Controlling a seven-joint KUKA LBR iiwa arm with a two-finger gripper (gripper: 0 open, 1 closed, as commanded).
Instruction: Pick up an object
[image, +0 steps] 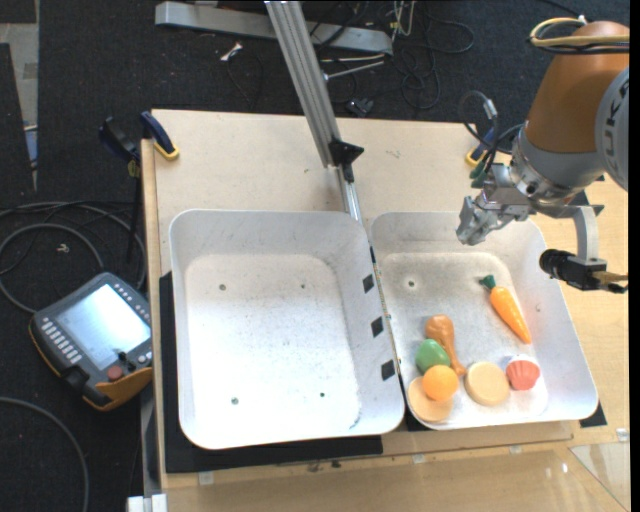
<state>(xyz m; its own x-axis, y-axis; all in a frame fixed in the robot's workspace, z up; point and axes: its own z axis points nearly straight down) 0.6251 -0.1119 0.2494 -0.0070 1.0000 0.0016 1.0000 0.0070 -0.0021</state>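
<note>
My gripper (472, 228) hangs above the back edge of the right bin (450, 268), with nothing seen between its fingers. In that bin lie an orange toy carrot (508, 309) with a green top, a tan drumstick-shaped piece (443, 334), a green round piece (432, 355), an orange ball (439, 383), a pale yellow disc (487, 383) and a red strawberry-like piece (522, 374). The carrot is the closest, below and to the right of the gripper. The other pieces cluster at the bin's front.
The left bin (200, 300) stands beside the right one, sharing a raised divider (375, 300). A metal post (312, 90) rises slantwise from behind the bins. Clamps (160, 138) sit at the bench's back corners. A teach pendant (95, 340) lies on the floor at left.
</note>
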